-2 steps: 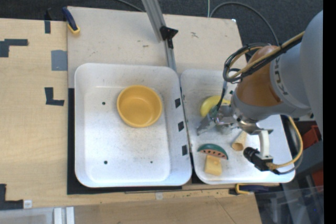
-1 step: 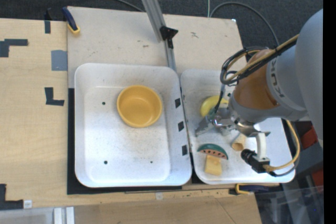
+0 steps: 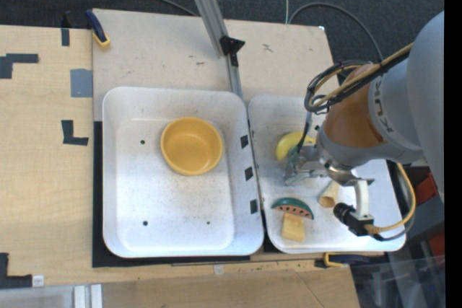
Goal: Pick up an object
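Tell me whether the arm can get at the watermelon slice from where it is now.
Probably yes. The watermelon slice lies uncovered in the right bin, just below the gripper, with only the yellow block close beside it.

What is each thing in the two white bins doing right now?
yellow bowl: upright, alone in the left bin.
yellow ball: in the right bin, next to the gripper.
watermelon slice toy: lying flat, untouched.
yellow block: lying just below the slice.
small tan piece: lying by the arm's wrist.
gripper: low in the right bin, by the ball.
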You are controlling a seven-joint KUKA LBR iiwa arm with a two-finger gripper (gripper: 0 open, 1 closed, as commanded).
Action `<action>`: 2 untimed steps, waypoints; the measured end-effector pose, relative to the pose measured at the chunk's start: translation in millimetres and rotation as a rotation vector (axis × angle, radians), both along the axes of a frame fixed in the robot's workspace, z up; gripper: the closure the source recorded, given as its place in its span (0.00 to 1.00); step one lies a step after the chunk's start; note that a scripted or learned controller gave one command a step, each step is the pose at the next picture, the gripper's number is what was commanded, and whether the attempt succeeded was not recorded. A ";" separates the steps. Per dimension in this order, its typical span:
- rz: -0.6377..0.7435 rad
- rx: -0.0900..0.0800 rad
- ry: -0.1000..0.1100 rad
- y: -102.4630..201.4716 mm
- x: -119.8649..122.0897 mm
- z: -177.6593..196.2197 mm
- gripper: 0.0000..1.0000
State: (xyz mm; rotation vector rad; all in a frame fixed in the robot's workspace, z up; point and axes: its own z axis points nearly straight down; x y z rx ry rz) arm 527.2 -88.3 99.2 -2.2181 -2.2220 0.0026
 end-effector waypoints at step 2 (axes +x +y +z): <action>0.000 -0.001 -0.005 -1.0 8.0 91.8 1.00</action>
